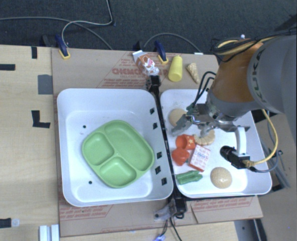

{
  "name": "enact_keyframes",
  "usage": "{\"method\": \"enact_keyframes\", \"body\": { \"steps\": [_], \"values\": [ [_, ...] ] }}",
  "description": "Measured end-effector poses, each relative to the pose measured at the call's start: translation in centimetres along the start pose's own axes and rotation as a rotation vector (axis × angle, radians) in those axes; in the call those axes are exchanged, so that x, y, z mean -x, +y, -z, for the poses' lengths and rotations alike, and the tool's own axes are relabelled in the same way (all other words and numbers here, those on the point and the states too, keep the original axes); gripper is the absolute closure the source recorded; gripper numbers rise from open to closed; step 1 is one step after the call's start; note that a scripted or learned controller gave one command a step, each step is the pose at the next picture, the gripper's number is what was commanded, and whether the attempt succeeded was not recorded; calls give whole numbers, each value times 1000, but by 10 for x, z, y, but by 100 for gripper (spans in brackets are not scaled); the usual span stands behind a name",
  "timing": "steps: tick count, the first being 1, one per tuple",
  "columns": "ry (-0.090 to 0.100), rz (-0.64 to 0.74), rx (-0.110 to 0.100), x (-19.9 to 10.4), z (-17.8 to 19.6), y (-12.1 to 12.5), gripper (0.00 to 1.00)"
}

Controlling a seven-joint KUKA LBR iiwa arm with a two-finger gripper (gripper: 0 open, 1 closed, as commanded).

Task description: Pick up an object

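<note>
- Red toy (pixel 184 142) in right bin (pixel 254 185), among other small items, just below-left of tool (pixel 194 126).
- Tool over bin's middle; open or closed, can't tell.
- Calls for short drop down-left; long axis unclear.

Scene evenly lit from above; soft shadows are cast inside the white bins (pixel 70 104) (mild glare on rims). Slight overall softness is noted; dark backdrop underexposed.
</note>
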State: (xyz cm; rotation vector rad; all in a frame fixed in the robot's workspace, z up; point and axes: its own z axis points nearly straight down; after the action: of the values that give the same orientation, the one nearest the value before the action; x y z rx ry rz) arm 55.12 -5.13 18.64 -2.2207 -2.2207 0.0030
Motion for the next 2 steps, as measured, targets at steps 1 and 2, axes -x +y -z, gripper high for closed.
{"method": "enact_keyframes", "body": {
  "steps": [1, 2],
  "values": [
    [1, 0, 0, 47, -59, -19, 0],
    [0, 2, 7, 42, -100, 65, 0]
  ]
}}
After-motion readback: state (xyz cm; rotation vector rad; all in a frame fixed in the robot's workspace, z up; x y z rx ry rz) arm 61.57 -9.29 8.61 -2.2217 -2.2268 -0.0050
